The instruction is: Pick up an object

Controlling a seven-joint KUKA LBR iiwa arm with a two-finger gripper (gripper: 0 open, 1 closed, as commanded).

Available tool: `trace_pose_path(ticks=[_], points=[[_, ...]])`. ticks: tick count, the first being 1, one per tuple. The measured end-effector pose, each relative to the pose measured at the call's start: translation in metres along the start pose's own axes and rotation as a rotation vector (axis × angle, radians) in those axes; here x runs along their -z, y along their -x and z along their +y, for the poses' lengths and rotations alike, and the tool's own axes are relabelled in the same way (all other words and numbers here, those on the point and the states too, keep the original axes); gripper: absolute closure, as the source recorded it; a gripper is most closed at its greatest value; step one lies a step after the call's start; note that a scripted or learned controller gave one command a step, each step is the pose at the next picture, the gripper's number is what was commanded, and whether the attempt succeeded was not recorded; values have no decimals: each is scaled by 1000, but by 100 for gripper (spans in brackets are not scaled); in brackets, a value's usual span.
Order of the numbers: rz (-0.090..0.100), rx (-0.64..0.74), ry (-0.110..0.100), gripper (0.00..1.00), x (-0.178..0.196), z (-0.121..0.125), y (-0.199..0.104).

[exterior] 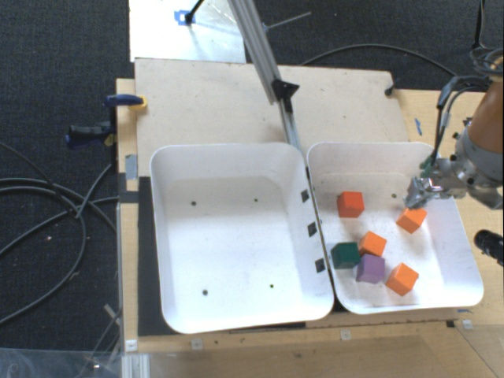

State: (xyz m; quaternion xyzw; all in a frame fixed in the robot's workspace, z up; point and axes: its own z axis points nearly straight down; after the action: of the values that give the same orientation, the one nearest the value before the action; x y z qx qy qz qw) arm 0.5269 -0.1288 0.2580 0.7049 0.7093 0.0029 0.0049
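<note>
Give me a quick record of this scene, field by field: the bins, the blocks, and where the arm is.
left bin: white, shallow
right bin: white, holds six blocks
orange blocks: four, at
green block: beside the purple one
purple block: near the front wall
gripper: over the right bin, just above the rightmost upper orange block
grasp: cannot tell
</note>
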Motion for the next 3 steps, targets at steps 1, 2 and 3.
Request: trace_pose_path(ticks=[1,2,3], points=[[2,-1,-8,0,-4,-1,-1],[4,-3,-16,0,-130,8,-14],[2,3,-4,0,-120,66,-30]])
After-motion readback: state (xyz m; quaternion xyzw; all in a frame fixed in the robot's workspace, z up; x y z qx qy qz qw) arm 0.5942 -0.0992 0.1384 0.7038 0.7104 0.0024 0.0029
